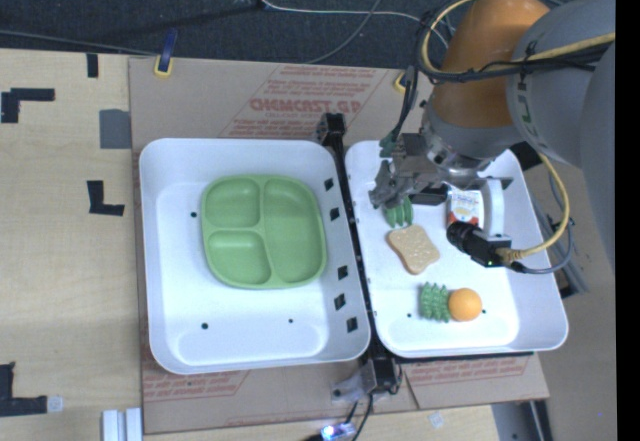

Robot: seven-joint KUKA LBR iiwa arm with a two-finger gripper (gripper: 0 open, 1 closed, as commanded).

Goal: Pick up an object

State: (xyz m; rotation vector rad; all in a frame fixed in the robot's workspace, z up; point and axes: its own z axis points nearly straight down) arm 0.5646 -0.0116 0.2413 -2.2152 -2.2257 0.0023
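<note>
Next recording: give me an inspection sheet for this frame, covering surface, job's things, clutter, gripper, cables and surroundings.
Surface: two white bins side by side, left bin and right bin, on cardboard over a wooden bench.
Job's things: in the right bin, a bread slice, an orange ball touching a green spiky toy, and a green item under the gripper.
Clutter: green divided plate in the left bin.
Gripper: gripper low over the right bin's far left; grasp not discernible.
Cables: cable across the dark floor; yellow cable by the wrist.
Surroundings: black tape marks on the bench.
</note>
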